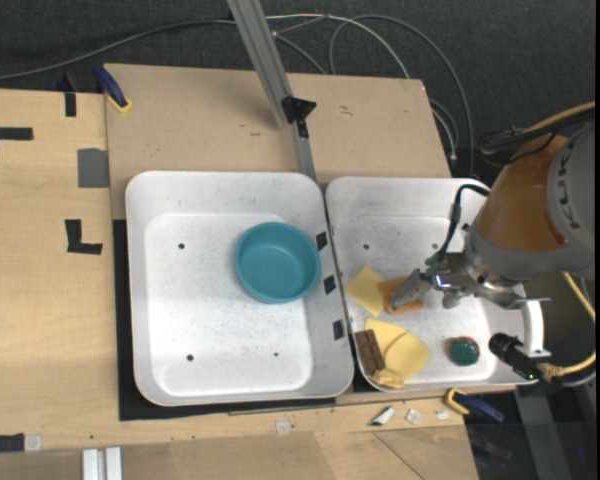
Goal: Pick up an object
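Left shallow white bin (160, 268): round teal plastic bowl (276, 261). Right white bin (390, 203): yellow foam pieces (397, 348), small orange block (400, 295), dark green ball (464, 350). Gripper (417, 290) at orange block, finger state unclear.

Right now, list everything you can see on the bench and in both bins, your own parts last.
bins: 2, white, side by side on the bench; left bin, right bin
bowl: 1, teal, in the left bin, towards its right side
yellow pieces: 2, pale yellow; one mid right bin, one near its front edge
orange piece: 1, orange, right bin, at the gripper tip
brown block: 1, dark brown, right bin, front left
small ball: 1, dark green with some red, right bin, front right
metal pole: 1, grey, slanting over the bench behind the bins
cables: several, pale, behind the bench
arm: 1, grey and orange, from the right
gripper: 1, dark, low over the right bin
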You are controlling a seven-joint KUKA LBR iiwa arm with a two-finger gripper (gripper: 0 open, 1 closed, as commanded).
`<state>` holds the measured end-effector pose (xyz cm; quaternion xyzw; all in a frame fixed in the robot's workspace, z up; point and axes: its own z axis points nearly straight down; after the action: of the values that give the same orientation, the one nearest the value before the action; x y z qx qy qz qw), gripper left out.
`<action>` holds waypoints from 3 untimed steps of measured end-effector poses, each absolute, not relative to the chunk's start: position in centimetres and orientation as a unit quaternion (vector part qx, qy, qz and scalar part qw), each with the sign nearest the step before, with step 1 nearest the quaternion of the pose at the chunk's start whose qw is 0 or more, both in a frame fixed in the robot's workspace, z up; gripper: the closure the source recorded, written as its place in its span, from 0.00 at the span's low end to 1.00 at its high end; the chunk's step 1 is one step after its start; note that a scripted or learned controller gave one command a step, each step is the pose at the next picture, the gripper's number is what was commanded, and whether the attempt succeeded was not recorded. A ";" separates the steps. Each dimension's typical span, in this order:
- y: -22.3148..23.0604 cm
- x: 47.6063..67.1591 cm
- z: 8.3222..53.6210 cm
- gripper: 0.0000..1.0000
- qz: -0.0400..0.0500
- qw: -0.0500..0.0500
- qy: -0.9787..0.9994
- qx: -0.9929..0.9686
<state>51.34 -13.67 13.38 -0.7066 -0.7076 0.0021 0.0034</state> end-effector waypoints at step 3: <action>-14.9 51.9 26.4 1.00 -0.001 -0.003 -0.708 -0.706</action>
<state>51.87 -14.94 26.38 -0.7064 -0.7078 -0.0013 -0.0029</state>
